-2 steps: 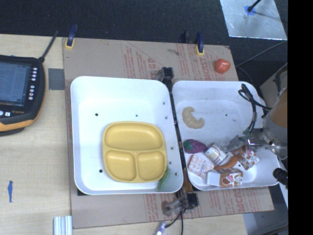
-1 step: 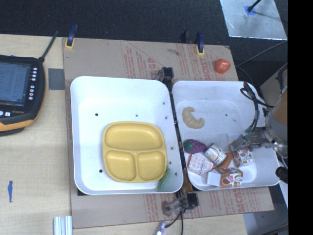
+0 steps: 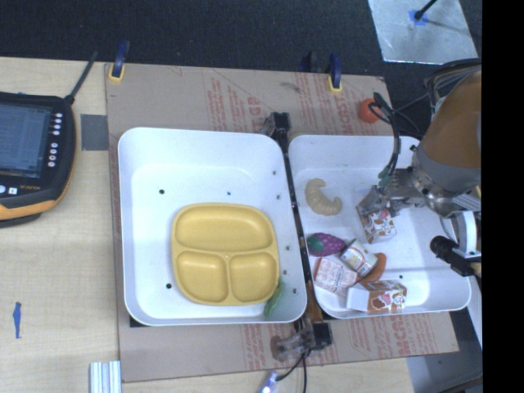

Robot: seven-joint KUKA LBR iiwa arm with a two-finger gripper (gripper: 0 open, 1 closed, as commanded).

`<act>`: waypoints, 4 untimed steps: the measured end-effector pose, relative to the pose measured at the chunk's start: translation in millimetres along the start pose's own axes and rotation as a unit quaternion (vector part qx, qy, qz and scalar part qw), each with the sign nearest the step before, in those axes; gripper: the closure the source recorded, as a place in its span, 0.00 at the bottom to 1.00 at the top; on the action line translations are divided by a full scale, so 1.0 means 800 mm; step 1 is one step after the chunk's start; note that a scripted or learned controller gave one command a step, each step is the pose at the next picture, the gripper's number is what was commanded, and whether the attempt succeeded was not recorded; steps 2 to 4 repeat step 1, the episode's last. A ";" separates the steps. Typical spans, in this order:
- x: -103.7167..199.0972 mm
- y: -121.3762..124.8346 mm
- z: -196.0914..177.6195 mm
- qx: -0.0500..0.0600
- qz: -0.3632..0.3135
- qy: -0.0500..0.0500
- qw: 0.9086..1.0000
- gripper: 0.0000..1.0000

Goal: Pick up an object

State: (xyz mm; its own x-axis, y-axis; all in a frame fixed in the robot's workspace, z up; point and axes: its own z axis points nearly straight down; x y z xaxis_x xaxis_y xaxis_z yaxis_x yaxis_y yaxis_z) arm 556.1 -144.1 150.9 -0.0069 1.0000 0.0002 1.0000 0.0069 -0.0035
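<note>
From my feed above the bench, I took the right bin point(image 3: 426, 297) as my landmark. The gripper point(image 3: 378, 205) sat over that bin's middle, reaching in from its right side, and just under its tip lay a small carton point(image 3: 380, 225), white with red and brown print, tilted on its side. I could not tell whether the jaws were open or closed, nor whether they touched the carton, since the dark finger parts blurred into the cables there. Toward the bin's left wall lay a tan croissant point(image 3: 322, 196), curved and pale. Nearer the bin's front-left corner I saw a purple eggplant toy point(image 3: 326, 242), a red-and-white packet point(image 3: 333, 275), a small round tin point(image 3: 355, 257), a reddish sausage shape point(image 3: 376, 267) and another printed box point(image 3: 385, 298), crowded together and partly overlapping, so their edges were hard to separate. Left of that bin, the left bin point(image 3: 147, 178) held a yellow divided tray point(image 3: 225, 252), with a green thing point(image 3: 273, 303) half tucked under its corner. The arm point(image 3: 452, 133) was cut off beyond the right bin's far edge.
</note>
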 end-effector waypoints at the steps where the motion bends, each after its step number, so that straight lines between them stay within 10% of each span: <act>1: 0.064 0.027 -0.090 -0.001 0.001 0.000 1.000 1.00; 4: 0.064 0.027 -0.090 -0.001 0.001 0.000 1.000 1.00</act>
